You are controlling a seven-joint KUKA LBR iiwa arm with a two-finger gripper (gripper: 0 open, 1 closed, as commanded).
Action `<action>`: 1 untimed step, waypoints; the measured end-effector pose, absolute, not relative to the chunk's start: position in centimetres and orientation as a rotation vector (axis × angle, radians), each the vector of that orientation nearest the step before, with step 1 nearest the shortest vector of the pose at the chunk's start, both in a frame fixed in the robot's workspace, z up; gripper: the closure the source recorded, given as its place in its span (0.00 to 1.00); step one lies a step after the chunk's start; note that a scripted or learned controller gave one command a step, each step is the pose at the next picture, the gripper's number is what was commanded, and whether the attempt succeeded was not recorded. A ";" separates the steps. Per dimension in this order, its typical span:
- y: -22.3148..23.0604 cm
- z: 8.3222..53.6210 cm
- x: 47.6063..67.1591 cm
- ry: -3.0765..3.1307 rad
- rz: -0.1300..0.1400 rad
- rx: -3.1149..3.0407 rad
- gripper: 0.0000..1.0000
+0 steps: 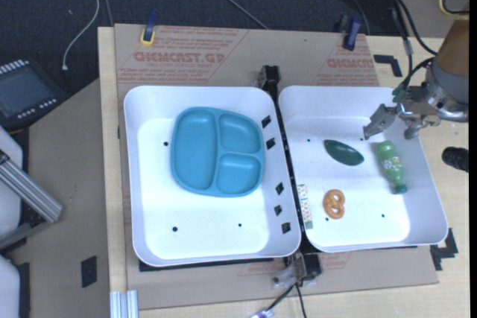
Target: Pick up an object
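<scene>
Open-fingered, with nothing between the two tips, my gripper (391, 121) hangs over the upper right part of the right bin (358, 238); the tips are spread wide. Reading across from the far left of me: the left bin (149, 231) sits well apart, and in it lies a blue divided plate (218, 152), flat and broad, a poor thing for two fingers to pinch.

Closer, down and to my left in the right bin, lies a dark green leaf-shaped piece (343, 153), low and thin; I judge it light but hard to get under. Further below it, near the bin's front, is a small orange pretzel (334, 203), probably a light toy, with holes that could catch a fingertip or let it slip through.

Just below my fingers lies a green bottle (390, 164) on its side, pointing down and slightly right. It looks like smooth, stiff plastic, light and liable to roll. I would straddle its body across the narrow width, near the middle, not at the tapered end. The slanted view leaves me unsure how high above the bin floor my tips hang.
</scene>
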State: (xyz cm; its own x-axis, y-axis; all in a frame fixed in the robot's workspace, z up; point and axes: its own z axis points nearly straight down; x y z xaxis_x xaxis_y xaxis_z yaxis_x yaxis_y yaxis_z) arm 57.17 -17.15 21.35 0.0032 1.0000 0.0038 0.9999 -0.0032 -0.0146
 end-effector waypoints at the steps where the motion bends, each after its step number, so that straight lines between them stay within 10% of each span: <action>1: -17.1 22.1 57.5 -2.221 0.000 -2.220 0.00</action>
